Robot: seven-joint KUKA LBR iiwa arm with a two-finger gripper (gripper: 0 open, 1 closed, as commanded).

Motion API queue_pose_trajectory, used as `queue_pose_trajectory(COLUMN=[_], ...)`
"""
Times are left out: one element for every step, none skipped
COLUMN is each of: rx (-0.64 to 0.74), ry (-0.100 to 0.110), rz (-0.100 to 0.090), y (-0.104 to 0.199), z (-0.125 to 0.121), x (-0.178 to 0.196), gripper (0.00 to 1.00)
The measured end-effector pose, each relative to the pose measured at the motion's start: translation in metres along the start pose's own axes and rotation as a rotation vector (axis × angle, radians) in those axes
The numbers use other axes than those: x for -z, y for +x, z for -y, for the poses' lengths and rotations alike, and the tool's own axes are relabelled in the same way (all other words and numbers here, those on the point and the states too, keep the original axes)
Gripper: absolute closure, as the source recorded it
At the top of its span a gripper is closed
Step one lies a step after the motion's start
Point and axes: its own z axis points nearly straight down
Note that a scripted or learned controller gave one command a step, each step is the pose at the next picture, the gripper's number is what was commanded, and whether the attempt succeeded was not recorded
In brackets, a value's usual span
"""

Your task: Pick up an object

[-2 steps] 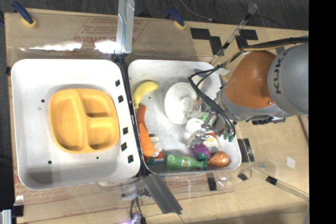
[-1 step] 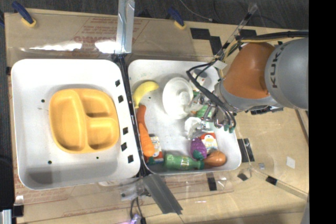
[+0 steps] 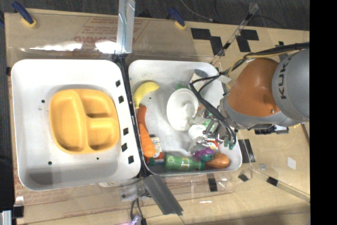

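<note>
My gripper [image 3: 206, 137] reaches down into the right bin [image 3: 158, 68] near its front right corner, under the orange wrist band [image 3: 251, 89]. It hangs just above a purple item [image 3: 202, 154] and an orange-brown piece [image 3: 219, 160]. A white cup [image 3: 182, 108] lies left of the gripper. A yellow banana [image 3: 144, 91], a long orange carrot [image 3: 145, 134] and a green bottle [image 3: 178, 162] lie along the bin's left and front sides. Cables and the wrist hide how the fingers stand.
The left bin [image 3: 26, 92] holds a yellow divided tray [image 3: 84, 118]. A divider [image 3: 126, 113] runs between the bins. Black cables [image 3: 210, 81] loop over the right bin's back right part. Cardboard surrounds the bins.
</note>
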Motion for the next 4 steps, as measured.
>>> queue_pose_trajectory(rx=[-0.071,-0.045,0.091,0.091], ry=[0.000,0.002,0.000,0.000], rz=[0.003,-0.003,-0.006,-0.006], y=[0.016,0.004,-0.022,-0.022], z=[-0.001,-0.034,-0.007,-0.007], x=[0.001,0.000,-0.001,-0.001], gripper=[0.00,0.00,0.00,0.00])
